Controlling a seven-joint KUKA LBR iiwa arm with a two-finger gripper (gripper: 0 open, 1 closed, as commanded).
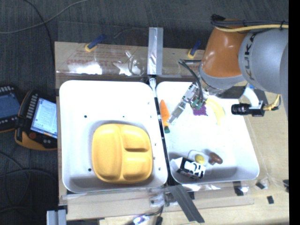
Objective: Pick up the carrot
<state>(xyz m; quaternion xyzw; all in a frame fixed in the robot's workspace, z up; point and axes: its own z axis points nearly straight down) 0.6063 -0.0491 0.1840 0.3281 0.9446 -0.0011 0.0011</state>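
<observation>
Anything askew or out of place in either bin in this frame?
Mostly tidy. The carrot lies tight against the right bin's left wall, an awkward spot for a grasp, with the claw right beside it. The yellow divided tray sits slightly rotated in the left bin. Nothing looks spilled or damaged.
</observation>
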